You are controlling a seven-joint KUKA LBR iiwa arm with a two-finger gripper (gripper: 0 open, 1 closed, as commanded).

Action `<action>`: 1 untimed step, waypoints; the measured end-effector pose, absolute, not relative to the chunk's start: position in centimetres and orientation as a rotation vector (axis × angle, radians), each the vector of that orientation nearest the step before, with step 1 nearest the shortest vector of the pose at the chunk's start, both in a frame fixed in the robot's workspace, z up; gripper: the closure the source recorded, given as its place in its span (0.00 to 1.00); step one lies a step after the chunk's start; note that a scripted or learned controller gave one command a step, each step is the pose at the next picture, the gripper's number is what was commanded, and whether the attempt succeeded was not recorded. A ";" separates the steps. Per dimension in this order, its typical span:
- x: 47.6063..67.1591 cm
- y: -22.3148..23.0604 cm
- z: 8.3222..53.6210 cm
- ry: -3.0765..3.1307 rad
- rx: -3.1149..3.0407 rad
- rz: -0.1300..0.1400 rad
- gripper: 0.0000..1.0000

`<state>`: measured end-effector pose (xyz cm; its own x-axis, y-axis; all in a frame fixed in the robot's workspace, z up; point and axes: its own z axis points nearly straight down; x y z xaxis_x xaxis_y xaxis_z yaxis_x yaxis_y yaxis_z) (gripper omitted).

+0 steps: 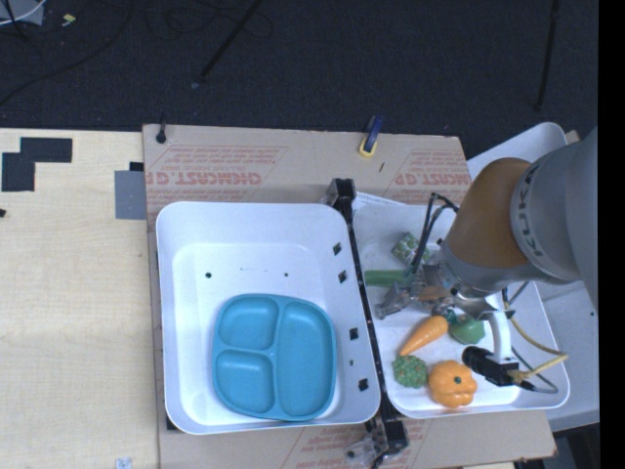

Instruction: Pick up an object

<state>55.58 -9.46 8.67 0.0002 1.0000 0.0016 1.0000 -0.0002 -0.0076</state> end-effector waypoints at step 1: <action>55.6 -9.6 10.0 -2.209 -2.226 0.004 1.00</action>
<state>55.63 -9.63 9.96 0.0076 1.0000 0.0021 1.0000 -0.0075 -0.0056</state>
